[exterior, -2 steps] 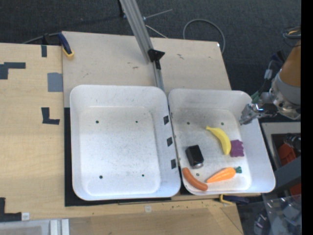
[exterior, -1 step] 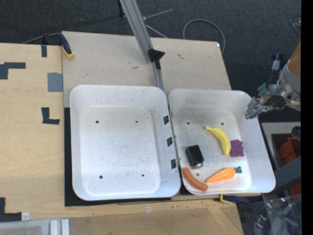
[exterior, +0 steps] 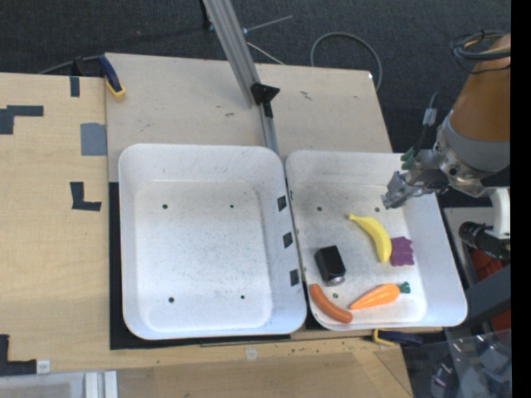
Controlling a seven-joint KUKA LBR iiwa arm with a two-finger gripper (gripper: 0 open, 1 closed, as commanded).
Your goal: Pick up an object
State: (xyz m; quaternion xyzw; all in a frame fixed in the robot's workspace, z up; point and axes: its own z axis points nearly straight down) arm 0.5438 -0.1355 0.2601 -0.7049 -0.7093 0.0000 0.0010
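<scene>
Nothing picked yet: banana (exterior: 372,234), carrot (exterior: 377,297), sausage (exterior: 329,304), black block (exterior: 330,264) and purple piece (exterior: 401,251) all lie in the right bin (exterior: 311,181), lower right of frame. My claw (exterior: 397,192) hovers just above the banana, holding nothing; how far it's spread, I cannot tell.

Both white bins (exterior: 203,160) look like smooth, faintly glossy plastic, speckled with dark scuffs. The surface (exterior: 50,156) at the left of the frame is pale matt wood grain. The banana (exterior: 372,235), carrot (exterior: 376,296) and sausage (exterior: 330,304) have a smooth plastic sheen. The slanted rail (exterior: 234,36) at upper centre is brushed metal.
</scene>
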